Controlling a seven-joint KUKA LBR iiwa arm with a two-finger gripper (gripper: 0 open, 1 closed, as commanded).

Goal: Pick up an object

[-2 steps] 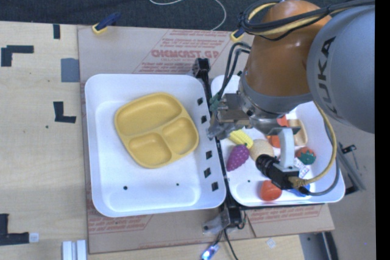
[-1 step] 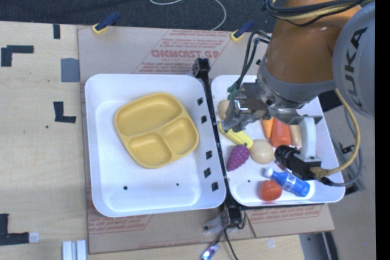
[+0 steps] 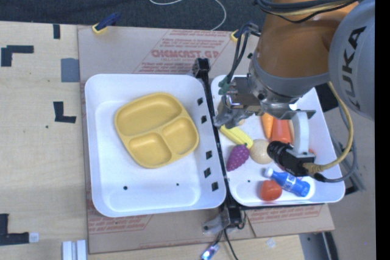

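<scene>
1. We see the arm (image 3: 304, 27) reach in from the right and hang over the right bin (image 3: 247, 187), covering its far half.
2. The gripper (image 3: 231, 114) sits low over that bin's left side, close to the wall shared with the left bin (image 3: 97, 149).
3. We cannot tell how far the gripper is open. The wrist hides much of it, and we see nothing clearly held in it.
4. The things to pick lie in the right bin:
   - a banana (image 3: 236, 134) lies just below the gripper, slanted, very close to it. We cannot tell whether they touch.
   - grapes (image 3: 237, 157) lie just in front of the banana.
   - a beige ball (image 3: 260, 151) sits beside the grapes, on their right.
   - a carrot (image 3: 267, 125) shows partly under the arm, behind the ball.
   - a blue bottle (image 3: 292, 184) lies on its side near the front rim.
   - a tomato (image 3: 270, 190) sits right beside the bottle, on its left.
5. The left bin holds a yellow plate (image 3: 157, 130) with three sections. It lies flat, well apart from the gripper.
6. Both bins rest on a cardboard sheet (image 3: 177, 52) on the bench (image 3: 30, 149).
</scene>
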